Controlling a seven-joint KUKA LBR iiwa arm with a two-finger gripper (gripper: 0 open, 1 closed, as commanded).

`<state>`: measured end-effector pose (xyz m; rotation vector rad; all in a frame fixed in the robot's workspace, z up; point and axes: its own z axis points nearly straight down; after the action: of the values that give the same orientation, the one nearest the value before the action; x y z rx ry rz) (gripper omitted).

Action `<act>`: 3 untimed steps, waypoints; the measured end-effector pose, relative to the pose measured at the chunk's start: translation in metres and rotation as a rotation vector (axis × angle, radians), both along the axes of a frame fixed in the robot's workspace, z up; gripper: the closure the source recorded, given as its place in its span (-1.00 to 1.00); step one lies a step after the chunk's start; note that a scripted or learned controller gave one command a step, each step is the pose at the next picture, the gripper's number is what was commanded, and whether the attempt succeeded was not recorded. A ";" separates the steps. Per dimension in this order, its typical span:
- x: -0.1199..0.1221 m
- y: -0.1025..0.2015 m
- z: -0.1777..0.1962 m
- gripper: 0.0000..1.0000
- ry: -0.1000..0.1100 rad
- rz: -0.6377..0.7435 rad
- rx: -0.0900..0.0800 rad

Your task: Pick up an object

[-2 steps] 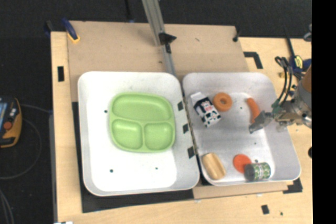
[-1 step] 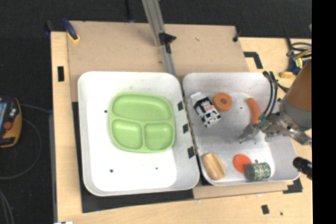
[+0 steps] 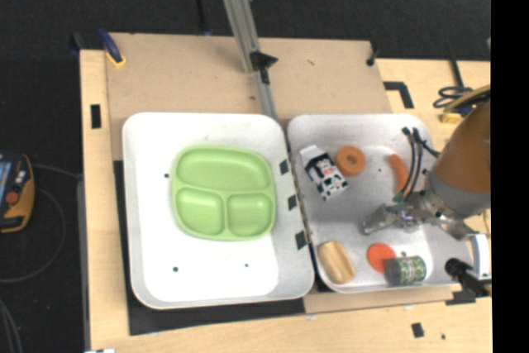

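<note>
The hand (image 3: 382, 221), grip state indiscernible, hovers above a green can (image 3: 407, 269) whose label is unreadable.

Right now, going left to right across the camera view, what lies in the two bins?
Green divided plate → black-and-white toy → tan bread-like piece → orange ring → gripper → green can.
</note>
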<state>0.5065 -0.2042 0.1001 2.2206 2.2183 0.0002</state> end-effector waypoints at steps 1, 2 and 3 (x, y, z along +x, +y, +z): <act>0.001 -0.001 0.013 1.00 -0.004 -0.002 0.000; 0.003 0.005 0.060 1.00 -0.005 0.005 -0.001; 0.010 0.005 0.122 1.00 -0.006 0.005 -0.002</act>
<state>0.5170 -0.1992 0.2226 2.2107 2.2201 0.0050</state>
